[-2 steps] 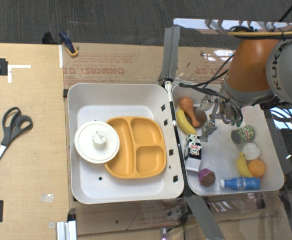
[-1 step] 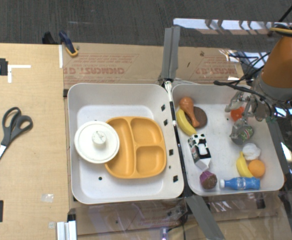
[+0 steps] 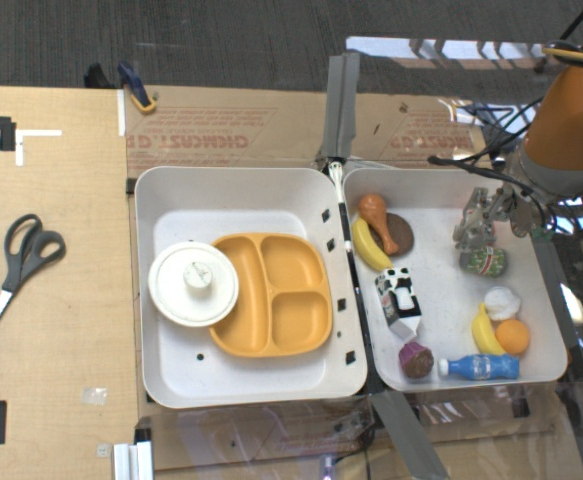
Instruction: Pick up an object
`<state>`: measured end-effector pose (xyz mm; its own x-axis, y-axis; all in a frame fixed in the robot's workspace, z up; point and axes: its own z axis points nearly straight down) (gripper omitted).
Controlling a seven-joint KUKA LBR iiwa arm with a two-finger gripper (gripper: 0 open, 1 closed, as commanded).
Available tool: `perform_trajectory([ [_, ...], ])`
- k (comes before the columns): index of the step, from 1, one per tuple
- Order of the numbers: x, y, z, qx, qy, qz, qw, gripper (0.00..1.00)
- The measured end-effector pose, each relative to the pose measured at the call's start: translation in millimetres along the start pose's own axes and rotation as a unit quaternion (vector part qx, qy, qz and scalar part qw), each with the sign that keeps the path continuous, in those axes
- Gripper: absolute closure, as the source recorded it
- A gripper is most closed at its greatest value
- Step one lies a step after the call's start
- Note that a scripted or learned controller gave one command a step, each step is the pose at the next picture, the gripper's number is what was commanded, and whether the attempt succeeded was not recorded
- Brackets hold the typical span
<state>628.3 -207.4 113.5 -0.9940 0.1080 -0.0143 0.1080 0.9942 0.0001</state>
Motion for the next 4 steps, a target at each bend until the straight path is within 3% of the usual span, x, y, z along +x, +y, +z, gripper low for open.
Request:
perform_trajectory([
  [1, 101.5, 58.6, 6.8, 0.000, 0.006, 0.076, 0.9971, 1.00],
  [2, 78.8, -21.6, 19.1, -0.002, 0.005, -0.159, 0.9873, 1.00],
  [3, 77.9, -18.1, 19.0, -0.004, 0.004, -0.160, 0.9871, 0.00],
  [4, 9.3, 3.4, 18.7, 0.000, 0.003, -0.082, 0.9967, 0.00],
])
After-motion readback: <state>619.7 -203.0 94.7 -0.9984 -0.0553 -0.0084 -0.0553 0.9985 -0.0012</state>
